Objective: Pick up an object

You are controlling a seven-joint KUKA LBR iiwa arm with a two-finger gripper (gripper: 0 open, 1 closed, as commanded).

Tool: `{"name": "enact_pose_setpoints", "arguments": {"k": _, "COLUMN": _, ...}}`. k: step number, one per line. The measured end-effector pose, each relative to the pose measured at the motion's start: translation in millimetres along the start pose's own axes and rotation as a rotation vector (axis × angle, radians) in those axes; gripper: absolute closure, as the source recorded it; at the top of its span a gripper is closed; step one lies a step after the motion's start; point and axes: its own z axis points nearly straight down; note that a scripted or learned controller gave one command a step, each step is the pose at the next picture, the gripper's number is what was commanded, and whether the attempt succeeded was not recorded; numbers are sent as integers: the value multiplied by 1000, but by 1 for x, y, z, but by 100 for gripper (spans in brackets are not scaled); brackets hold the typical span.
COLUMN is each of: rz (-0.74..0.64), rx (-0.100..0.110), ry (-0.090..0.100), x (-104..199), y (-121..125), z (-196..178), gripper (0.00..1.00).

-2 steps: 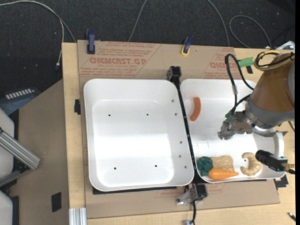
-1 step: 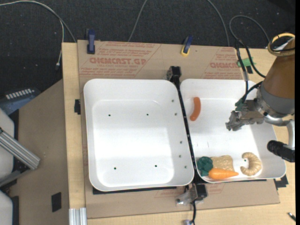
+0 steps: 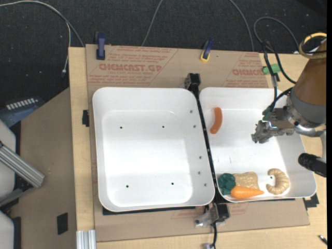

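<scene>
Seeing arm (image 3: pixel 311 95) reaching in from the right, orange band above grey wrist. Seeing gripper (image 3: pixel 261 135) hanging over the right bin (image 3: pixel 244 95), in the right half of it, about mid-depth. Not managing to read the gripper's state from this angle: dark metal blurring together at the tip, so calling it cannot tell. Not seeing anything between or under it that reads as a grasped item.

Finding candidate objects all lying in the right bin, apart from the gripper:
- Spotting an orange-red sausage (image 3: pixel 217 120) lying roughly lengthwise near the bin's left wall, left of the gripper with bare white floor between.
- Spotting a green piece (image 3: pixel 226 181) sitting in the near-left corner.
- Spotting a beige bread piece (image 3: pixel 246 179) sitting just right of the green one, looking like touching it.
- Spotting a carrot (image 3: pixel 246 193) lying along the near wall, just below the bread piece, tip pointing right.
- Spotting a croissant (image 3: pixel 277 182) curling near the near-right corner, just beside the carrot tip.

Seeing the near-wall cluster sitting well below the gripper in frame.

Seeing left bin (image 3: pixel 150 95) sitting side by side with the right one, rims meeting along the middle. Noting a black clip (image 3: pixel 193 80) sitting at the far end of that seam. Seeing both bins resting on a cardboard sheet (image 3: pixel 129 66) with red print. Noting a blue clamp (image 3: pixel 100 45) and a yellow-tipped clamp (image 3: pixel 207 50) gripping its far edge.
</scene>
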Motion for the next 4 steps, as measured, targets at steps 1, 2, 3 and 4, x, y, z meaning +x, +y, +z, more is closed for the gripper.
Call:
{"name": "enact_pose_setpoints", "arguments": {"k": 1, "rz": -4, "rx": 2, "ry": 1, "x": 45, "y": -9, "z": 1, "gripper": 100}}
{"name": "enact_pose_setpoints", "arguments": {"k": 2, "rz": -4, "rx": 1, "ry": 1, "x": 95, "y": -12, "z": -10, "gripper": 100}}
{"name": "enact_pose_setpoints", "arguments": {"k": 3, "rz": -5, "rx": 3, "ry": 1, "x": 146, "y": -8, "z": 1, "gripper": 100}}
{"name": "enact_pose_setpoints", "arguments": {"k": 4, "rz": -4, "rx": 3, "ry": 1, "x": 200, "y": -13, "z": 9, "gripper": 100}}
